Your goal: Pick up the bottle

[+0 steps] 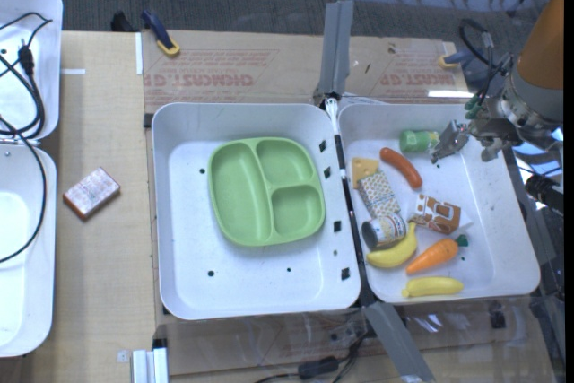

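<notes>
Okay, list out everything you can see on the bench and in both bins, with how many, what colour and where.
Divided plate: one, green, middle of the left bin.
Bottle: one, green, lying at the far end of the right bin.
Sausage: one, red-orange, just in front of the bottle.
Cheese wedge: one, yellow, right bin near the divider.
Patterned packet: one, pale, below the cheese.
Can: one, on its side, above the banana.
Banana: one, yellow, right bin's near half.
Small carton: one, brown and white, above the carrot.
Carrot: one, orange.
Yellow fruit: one, at the near rim.
Small box: one, reddish, on the bench at left.
Arm: one, grey and orange, far right.
Tool: one, dark, beside the bottle.
</notes>
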You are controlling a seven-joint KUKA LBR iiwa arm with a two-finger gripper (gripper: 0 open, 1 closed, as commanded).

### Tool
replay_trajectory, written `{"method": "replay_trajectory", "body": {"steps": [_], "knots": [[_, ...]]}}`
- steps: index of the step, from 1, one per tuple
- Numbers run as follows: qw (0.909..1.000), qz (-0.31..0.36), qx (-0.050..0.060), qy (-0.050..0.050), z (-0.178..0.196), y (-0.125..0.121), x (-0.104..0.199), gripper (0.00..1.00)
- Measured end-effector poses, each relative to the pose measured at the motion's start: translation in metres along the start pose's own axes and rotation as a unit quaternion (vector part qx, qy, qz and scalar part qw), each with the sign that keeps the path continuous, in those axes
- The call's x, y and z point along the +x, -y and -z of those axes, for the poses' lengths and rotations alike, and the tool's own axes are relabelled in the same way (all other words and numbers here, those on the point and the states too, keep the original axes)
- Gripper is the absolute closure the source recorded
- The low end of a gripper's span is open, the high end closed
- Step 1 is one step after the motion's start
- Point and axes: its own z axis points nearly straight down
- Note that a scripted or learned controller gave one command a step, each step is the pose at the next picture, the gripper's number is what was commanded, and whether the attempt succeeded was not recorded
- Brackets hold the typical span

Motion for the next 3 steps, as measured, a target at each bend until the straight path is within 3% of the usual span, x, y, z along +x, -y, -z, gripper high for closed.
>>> {"method": "replay_trajectory", "body": {"steps": [1,2,3], "knots": [[0.9996,-0.029,0.0,0.0,-0.066,-0.057,-0.031,0.0],[0.9999,-0.009,-0.011,0.001,-0.126,-0.096,-0.069,0.0],[0.9999,-0.008,-0.014,0.002,-0.113,-0.098,-0.068,1.0]]}}
